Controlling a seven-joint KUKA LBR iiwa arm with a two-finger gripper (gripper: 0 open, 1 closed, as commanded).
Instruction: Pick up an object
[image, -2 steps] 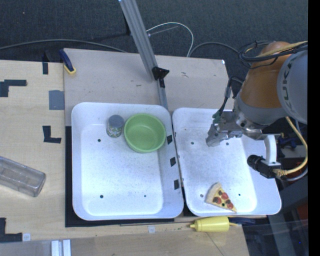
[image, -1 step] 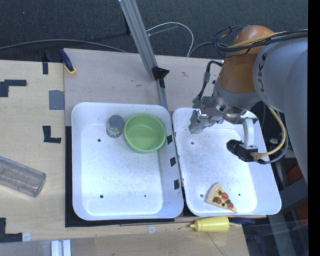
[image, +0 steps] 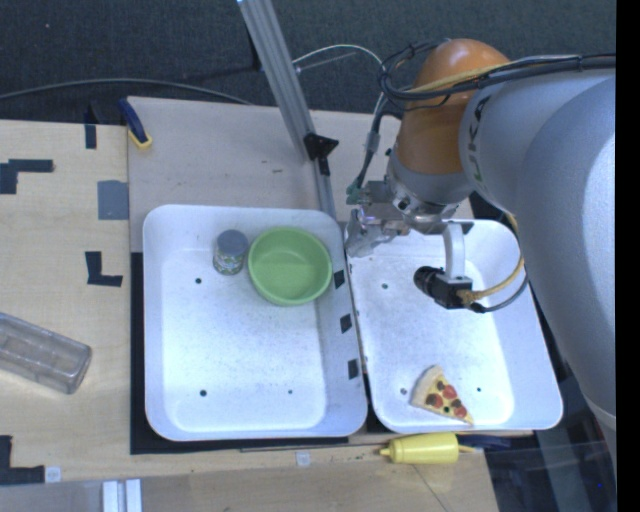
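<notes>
We see two white bins, the left bin (image: 180, 400) and the right bin (image: 500, 330), both finely speckled with dark dots. The bowl (image: 290, 265) is light green, the small can (image: 230, 251) grey-topped. The pizza slice (image: 440, 394) is tan with red spots. The bottle (image: 425, 449) is yellow. The arm (image: 540, 130) is grey with an orange band (image: 445, 110).

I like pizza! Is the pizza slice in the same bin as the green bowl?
No, the pizza slice lies in the right bin.

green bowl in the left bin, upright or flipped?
Upright. The green bowl shows its open mouth and hollow inside, with the rim facing up. It sits in the left bin beside a small can.
</notes>
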